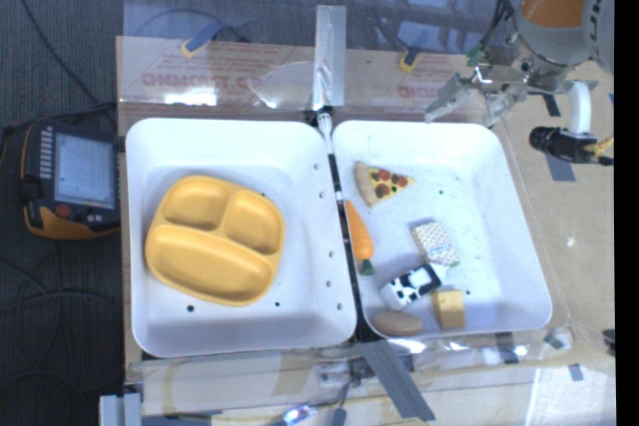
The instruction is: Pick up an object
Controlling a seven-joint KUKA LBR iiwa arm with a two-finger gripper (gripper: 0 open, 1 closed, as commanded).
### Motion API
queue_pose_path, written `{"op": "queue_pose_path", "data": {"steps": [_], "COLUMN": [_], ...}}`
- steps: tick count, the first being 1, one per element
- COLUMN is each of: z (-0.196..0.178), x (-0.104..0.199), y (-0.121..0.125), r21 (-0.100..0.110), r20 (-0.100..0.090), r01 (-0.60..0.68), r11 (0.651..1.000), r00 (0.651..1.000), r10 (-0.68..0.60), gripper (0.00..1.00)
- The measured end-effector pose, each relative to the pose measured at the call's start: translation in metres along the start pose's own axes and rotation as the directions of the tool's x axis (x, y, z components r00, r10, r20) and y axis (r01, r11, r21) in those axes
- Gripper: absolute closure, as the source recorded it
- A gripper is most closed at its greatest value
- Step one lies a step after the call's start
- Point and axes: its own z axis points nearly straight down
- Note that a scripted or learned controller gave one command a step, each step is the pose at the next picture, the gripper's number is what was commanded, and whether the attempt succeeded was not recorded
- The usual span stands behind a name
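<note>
nearest, at the right bin's (519, 214) front edge, lie a tan block (449, 308), a black-and-white toy cow (411, 285) and a brown oval piece (399, 322). farther in sit a patterned cracker (436, 241), a carrot (358, 232) and a pizza slice (382, 182). the block looks light, stiff and graspable across its flat sides. beyond the bin's far rim the gripper (471, 99) hovers, fingers spread apart, holding nothing.
</note>
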Motion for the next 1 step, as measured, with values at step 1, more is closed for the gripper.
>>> {"op": "queue_pose_path", "data": {"steps": [1], "z": [0.0330], "x": [0.0057], "y": [-0.0459], "r21": [0.001], "r20": [0.004], "r01": [0.025], "r11": [1.000], "r00": [1.000], "r10": [-0.025], "gripper": [0.00]}}
